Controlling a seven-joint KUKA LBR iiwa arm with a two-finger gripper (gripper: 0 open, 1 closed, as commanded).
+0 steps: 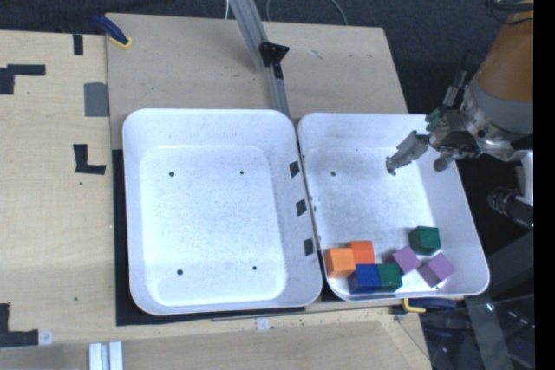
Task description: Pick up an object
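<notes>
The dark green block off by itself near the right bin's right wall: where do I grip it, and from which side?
Come straight down on the dark green block and pinch two opposite flat faces. It sits apart from the purple blocks, so the hand should have room.

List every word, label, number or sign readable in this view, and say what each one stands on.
None: no readable text in the camera view.
The black tape marks on the bench are plain shapes, not letters.
The blocks and both white bins bear no labels.
</notes>
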